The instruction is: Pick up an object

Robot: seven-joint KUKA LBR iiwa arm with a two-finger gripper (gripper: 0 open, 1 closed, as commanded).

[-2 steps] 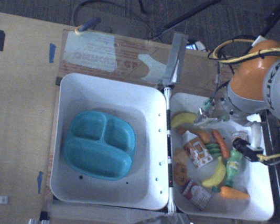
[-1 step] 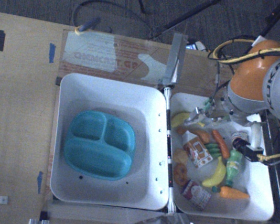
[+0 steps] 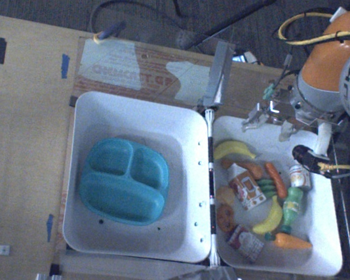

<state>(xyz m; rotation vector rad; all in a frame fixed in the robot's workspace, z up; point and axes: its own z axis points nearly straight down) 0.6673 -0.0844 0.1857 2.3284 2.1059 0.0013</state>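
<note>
A: How far along can the task be judged?

B: Nothing is seen lifted. The gripper (image 3: 272,124) is held over the far rim of the right bin (image 3: 331,242), its fingers spread apart with nothing between them.

A: And the objects?

B: All are left in that bin: a banana (image 3: 232,148), a carrot (image 3: 292,242), a green bottle (image 3: 291,209), a small carton (image 3: 247,189). The teal tray (image 3: 125,181) sits in the left bin (image 3: 92,115). Choosing, descending and grasping are judged still to be done.
</note>
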